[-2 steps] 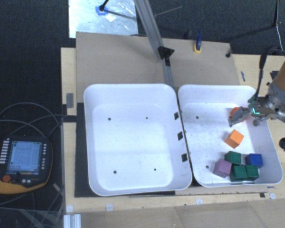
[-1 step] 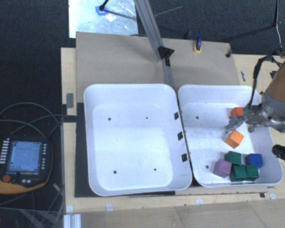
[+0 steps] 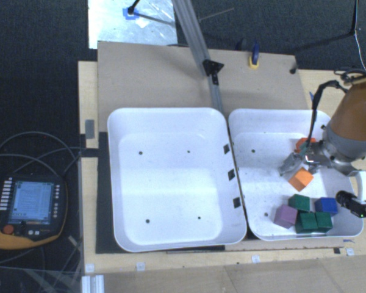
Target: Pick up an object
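At the right of the frame the gripper (image 3: 299, 166) hangs over the right bin (image 3: 256, 224), its fingers spread narrowly, and the orange block (image 3: 302, 179) sits right at their tips; I cannot tell whether they clamp it or only touch it. Lower right in that bin lie a purple block (image 3: 285, 215), green blocks (image 3: 308, 218) and a blue block (image 3: 326, 206), huddled together. No writing is legible on the pendant (image 3: 29, 211) at lower left.

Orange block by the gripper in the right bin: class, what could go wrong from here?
1. The gripper sits right at the orange block; an off-centre close could push it away.
2. The purple block, green blocks and blue block cluster nearby; a slid block could knock them.
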Robot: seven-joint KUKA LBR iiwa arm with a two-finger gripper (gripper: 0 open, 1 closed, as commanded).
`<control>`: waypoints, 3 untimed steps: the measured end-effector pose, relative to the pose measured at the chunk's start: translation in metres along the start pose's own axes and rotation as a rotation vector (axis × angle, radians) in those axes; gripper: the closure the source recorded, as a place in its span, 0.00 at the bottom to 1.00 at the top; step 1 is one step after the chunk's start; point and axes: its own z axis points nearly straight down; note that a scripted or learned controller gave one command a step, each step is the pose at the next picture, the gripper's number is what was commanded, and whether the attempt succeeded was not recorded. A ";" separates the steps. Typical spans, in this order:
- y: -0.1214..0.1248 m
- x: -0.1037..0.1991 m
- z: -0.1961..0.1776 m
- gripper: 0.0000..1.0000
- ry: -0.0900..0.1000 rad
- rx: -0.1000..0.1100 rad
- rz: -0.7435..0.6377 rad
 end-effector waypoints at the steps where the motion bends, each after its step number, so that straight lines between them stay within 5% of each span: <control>1: 0.002 -0.001 0.026 0.00 -0.003 -0.007 0.001; 2: 0.002 -0.001 0.014 1.00 -0.002 -0.008 -0.001; 3: 0.006 0.001 -0.050 1.00 -0.003 -0.010 -0.001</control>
